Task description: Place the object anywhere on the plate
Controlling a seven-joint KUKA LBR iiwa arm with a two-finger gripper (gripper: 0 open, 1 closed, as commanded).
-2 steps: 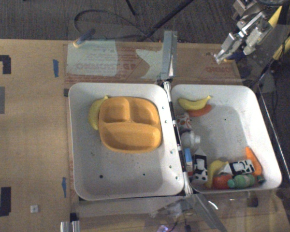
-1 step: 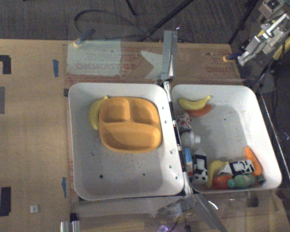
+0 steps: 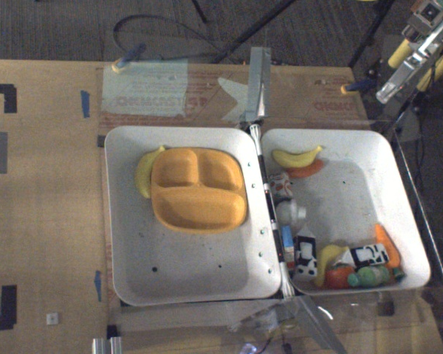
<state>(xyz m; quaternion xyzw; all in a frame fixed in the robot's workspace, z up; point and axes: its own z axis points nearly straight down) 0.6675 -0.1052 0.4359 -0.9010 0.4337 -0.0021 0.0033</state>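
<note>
Orange plate [image 3: 199,189] sits in your left bin [image 3: 125,220].
Your gripper [image 3: 417,46] hangs top right; whether it's wide or narrow, you cannot tell. A banana [image 3: 295,155] lies in the right bin [image 3: 354,190].

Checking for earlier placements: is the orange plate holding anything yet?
Empty. The orange plate shows bare compartments in the left bin; a banana lies beside its left edge, partly tucked under, not on it.

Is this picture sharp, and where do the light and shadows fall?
In the camera view, the picture is soft and grainy; small toys at the right white bin's near edge blur together. Light is even; a faint shadow lies under the orange divided plate in the left white bin; the dark floor beyond is dim.
</note>
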